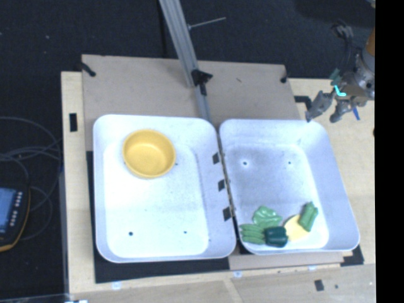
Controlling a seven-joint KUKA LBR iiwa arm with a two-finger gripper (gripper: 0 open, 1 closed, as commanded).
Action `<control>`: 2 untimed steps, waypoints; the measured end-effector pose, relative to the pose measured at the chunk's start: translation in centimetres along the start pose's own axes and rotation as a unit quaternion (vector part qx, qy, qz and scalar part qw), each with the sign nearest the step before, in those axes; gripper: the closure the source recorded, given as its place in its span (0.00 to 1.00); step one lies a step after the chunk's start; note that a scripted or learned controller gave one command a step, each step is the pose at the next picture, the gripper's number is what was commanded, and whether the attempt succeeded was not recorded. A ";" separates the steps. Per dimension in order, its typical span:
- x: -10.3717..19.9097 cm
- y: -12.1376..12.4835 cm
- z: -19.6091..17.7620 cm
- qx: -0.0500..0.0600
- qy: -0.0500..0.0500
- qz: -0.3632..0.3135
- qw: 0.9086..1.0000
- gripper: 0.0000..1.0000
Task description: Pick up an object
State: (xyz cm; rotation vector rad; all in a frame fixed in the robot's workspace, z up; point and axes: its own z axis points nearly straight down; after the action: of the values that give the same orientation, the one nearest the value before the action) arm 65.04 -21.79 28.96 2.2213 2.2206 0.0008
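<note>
**Camera view: end effector off the bins, objects clustered in right bin**

Camera view puts the end effector (331, 109) at the far right, above the upper right corner of the right bin (328, 169), over bare surface (252, 87) rather than over the bin floor. Arm is cut off by the frame edge; just a bit of wrist and an orange patch are visible up there. Two dark fingers (315, 106) hang down with a visible gap between them, so it reads as open, moderately wide. Nothing sits between them and they touch nothing I can make out. Small teal and blue marks near the wrist, too blurred to identify.

Candidate objects are all in the right bin's near corner, well apart from the end effector:
- light green leafy item (266, 216)
- green long item (252, 233) just below it, near the bin's left wall
- dark green block (275, 235), touching the yellow piece
- yellow piece (294, 228), partly covered by its neighbours, shape unclear
- green oblong item (308, 216), tilted, resting against the yellow piece

Pile overlaps, so exact contacts are hard to separate.

Left bin (113, 232) holds a yellow bowl (149, 153), upright, in its far left area. A grey metal rail (180, 36) runs from top centre down to the seam between the bins.
</note>
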 end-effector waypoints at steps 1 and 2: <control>0.0 0.0 0.0 0.000 0.000 0.000 1.000 0.00; 0.2 -0.1 4.2 0.002 0.000 0.000 1.000 0.00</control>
State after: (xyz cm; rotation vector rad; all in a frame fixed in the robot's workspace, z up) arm 64.99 -21.61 24.77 2.2227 2.2227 -0.0027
